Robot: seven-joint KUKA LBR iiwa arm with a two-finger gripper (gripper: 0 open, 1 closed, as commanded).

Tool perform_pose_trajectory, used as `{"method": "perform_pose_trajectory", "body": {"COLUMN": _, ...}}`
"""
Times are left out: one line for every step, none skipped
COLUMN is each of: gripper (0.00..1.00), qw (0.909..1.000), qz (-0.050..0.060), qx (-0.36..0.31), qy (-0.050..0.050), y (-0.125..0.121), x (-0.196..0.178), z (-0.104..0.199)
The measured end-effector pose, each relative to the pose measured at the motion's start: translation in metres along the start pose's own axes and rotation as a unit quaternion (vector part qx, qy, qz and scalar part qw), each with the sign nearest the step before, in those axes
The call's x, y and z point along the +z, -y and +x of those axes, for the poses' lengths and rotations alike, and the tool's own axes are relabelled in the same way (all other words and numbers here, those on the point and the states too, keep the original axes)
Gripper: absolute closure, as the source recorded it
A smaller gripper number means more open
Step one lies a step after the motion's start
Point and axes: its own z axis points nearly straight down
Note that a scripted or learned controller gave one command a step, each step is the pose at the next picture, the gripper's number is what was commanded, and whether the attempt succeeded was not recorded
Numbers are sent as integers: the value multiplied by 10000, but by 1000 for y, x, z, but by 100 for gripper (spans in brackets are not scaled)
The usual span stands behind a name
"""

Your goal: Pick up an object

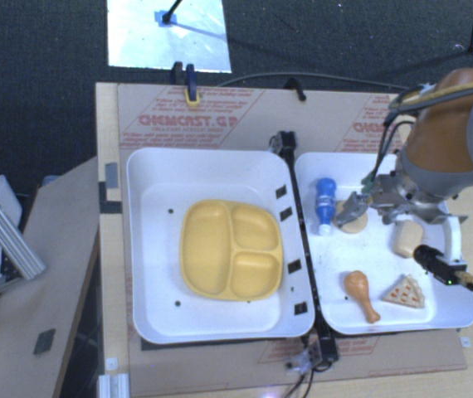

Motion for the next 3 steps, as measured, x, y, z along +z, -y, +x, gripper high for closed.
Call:
{"method": "perform_pose_trajectory", "body": {"gripper": 0, "qw": 10000, "qz": -58, "qx": -9, "qy": 9, "y": -3, "x": -6, "z": 0}}
{"method": "perform_pose_trajectory", "body": {"gripper": 0, "qw": 10000, "qz": -41, "qx": -4, "qy": 6, "y": -7, "x": 37, "z": 0}}
{"method": "perform_pose_trajectory", "body": {"gripper": 0, "qw": 10000, "qz": -33, "qx": 0, "qy": 4, "y": 0, "x": 96, "z": 1}}
